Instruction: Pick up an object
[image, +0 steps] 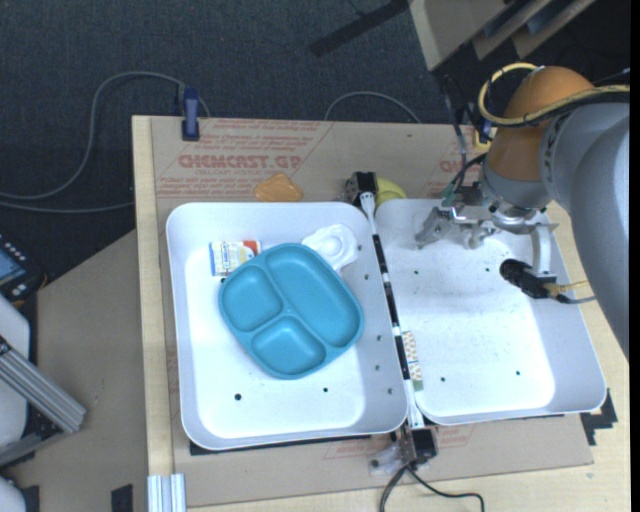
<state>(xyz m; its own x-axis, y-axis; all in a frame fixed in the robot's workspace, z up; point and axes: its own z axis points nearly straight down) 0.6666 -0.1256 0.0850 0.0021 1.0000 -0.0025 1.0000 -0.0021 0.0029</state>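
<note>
Camera view
Claw (455, 228): over the far left corner of the right bin (500, 350); whether it is apart or together, cannot tell; nothing seen in it.
Blue tray (290, 308): three compartments, lying in the left bin (200, 380), towards its far half.
White cup (330, 243): touching the tray's far edge.
Small carton (232, 255): just left of the tray's far end.
Counter (160, 160): carries both bins.

A robotics lab: cabled bench (300, 140) bearing white bins (200, 400).
</note>
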